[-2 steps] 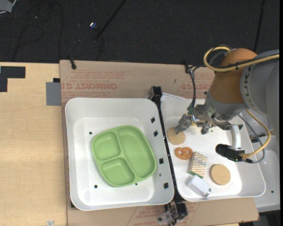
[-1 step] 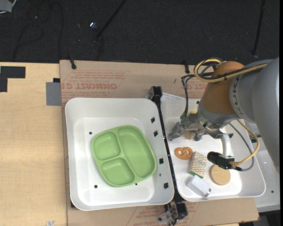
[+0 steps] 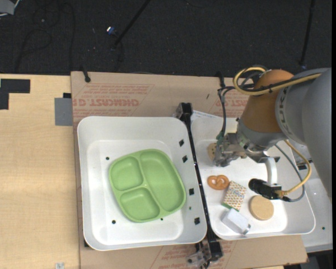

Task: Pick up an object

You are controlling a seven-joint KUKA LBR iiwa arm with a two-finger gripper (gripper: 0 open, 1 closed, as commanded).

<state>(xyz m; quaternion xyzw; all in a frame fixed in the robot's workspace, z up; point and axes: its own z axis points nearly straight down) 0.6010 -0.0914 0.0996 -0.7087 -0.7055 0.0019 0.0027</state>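
Where the grey arm (image 3: 305, 114) reaches in from the right, its orange band (image 3: 262, 110) sits above the far part of the right bin (image 3: 295, 222), and the gripper (image 3: 223, 153) hangs low over that bin's far left part, near the wall it shares with the left bin (image 3: 85, 167); whether the claw is spread or pressed together cannot be told, since the wrist covers it from above; nothing can be seen pinched in it. Just beside the gripper on its left, a small tan piece (image 3: 212, 149) lies on the bin floor, partly hidden, so whether the two touch is unclear.

Nearer the camera in the same bin lie four more loose things; a brown pretzel (image 3: 217, 181) rests just below the gripper, apart from it; a small patterned packet (image 3: 234, 195) lies next to the pretzel on its right and a little nearer; a round tan disc (image 3: 261, 208) sits to the right of the packet, close to it; a white block (image 3: 236, 221) lies by the near wall, just under the packet.

The left bin holds a light green plate (image 3: 147, 185) with three compartments, lying flat and turned at a slant, well apart from the gripper; a black strip (image 3: 190, 161) runs along the seam between the two bins; both bins stand on a sheet of brown cardboard (image 3: 134, 94), which lies on the pale wooden bench (image 3: 28, 178).
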